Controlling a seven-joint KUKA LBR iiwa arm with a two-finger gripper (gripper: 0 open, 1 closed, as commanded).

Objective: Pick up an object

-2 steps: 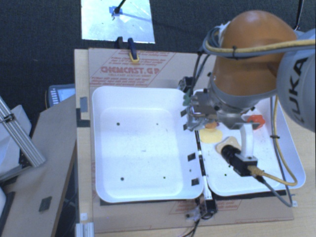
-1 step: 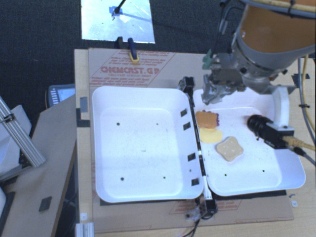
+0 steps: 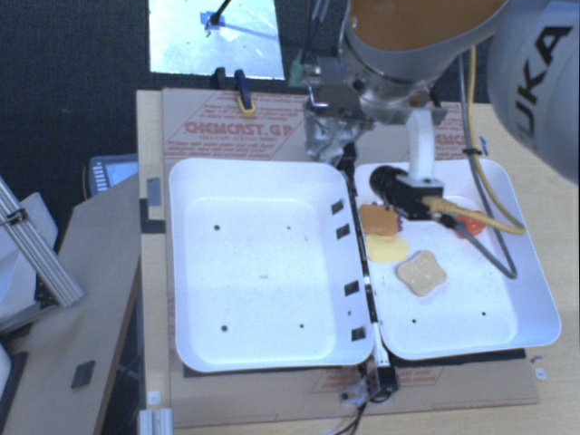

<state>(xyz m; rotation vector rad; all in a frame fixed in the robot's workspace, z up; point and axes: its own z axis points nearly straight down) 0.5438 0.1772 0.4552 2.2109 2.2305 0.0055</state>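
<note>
Since the fingers point(image 3: 342, 149) hang at the bins' divider point(image 3: 355, 243), their opening impossible to tell, a good pick means shifting to the tan toast piece point(image 3: 421, 273), well below-right of them in the right bin point(image 3: 507, 315).

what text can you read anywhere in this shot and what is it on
"CHEMCAST", in red, then letters too blurred to read: on the brown sheet, at its far edge.
"UKA", large dark letters cut off by the picture's edge: on the grey arm.
More red print at the same sheet's right far edge and near edge: too blurred or hidden to read.
</note>
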